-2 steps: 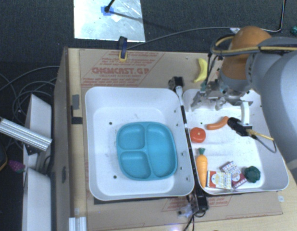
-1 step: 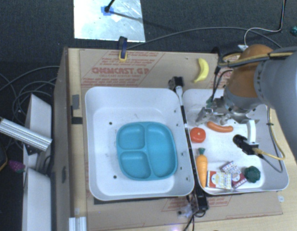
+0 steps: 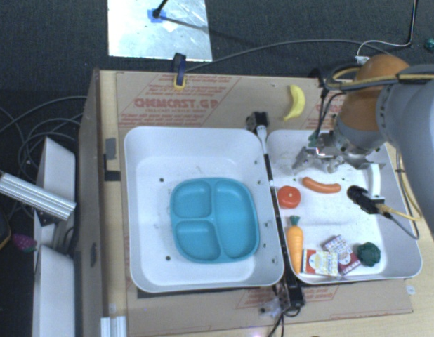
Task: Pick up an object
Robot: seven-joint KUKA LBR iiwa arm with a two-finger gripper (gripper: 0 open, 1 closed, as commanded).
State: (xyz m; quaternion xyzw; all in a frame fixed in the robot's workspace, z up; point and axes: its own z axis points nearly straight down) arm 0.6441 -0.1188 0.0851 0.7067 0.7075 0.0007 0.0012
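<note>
Gripper (image 3: 317,155) sits low over the far end of the right bin (image 3: 406,258), w/ nothing visible between its fingers; whether they're spread or closed you can't tell from this angle, so don't assume a grasp. Closest candidate is the sausage (image 3: 321,185), lying just beside and below the tool, w/ the tomato (image 3: 289,197) near its left end. Carrot (image 3: 295,241), small boxes (image 3: 332,255) and broccoli (image 3: 369,253) sit at the near end, well apart from the tool. Risks, imo: sausage is thin and round, so it could roll or squirt out of a pinch; a descent off-centre may nudge the tomato instead; bin wall and centre divider (image 3: 270,188) are close enough to snag. Blue plate (image 3: 213,220) in the left bin (image 3: 143,188) and banana (image 3: 296,102) outside aren't in play.
</note>
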